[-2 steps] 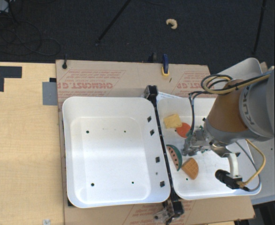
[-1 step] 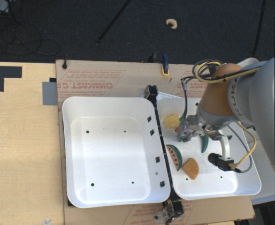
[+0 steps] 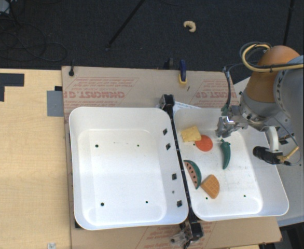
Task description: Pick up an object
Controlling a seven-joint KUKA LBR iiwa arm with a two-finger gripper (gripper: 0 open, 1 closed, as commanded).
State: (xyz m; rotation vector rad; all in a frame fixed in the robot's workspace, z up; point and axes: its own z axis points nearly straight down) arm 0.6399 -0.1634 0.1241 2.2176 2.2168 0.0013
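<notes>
The right bin (image 3: pixel 266 201) holds a yellow block (image 3: pixel 191 134), a red-orange round piece (image 3: pixel 204 144), a green pepper (image 3: pixel 225 154), a watermelon slice (image 3: pixel 193 173) and an orange wedge (image 3: pixel 211 185). My gripper (image 3: pixel 225 128) hangs over the bin's upper part, just above the top end of the green pepper and right of the red piece. I see nothing held between its fingers from here.
The left bin (image 3: pixel 79 139) sits beside the right one, with a black divider rail (image 3: pixel 174 154) between them. A blue clamp (image 3: pixel 182 72) stands at the cardboard's back edge. My arm's grey body (image 3: pixel 276 97) covers the right bin's upper right corner.
</notes>
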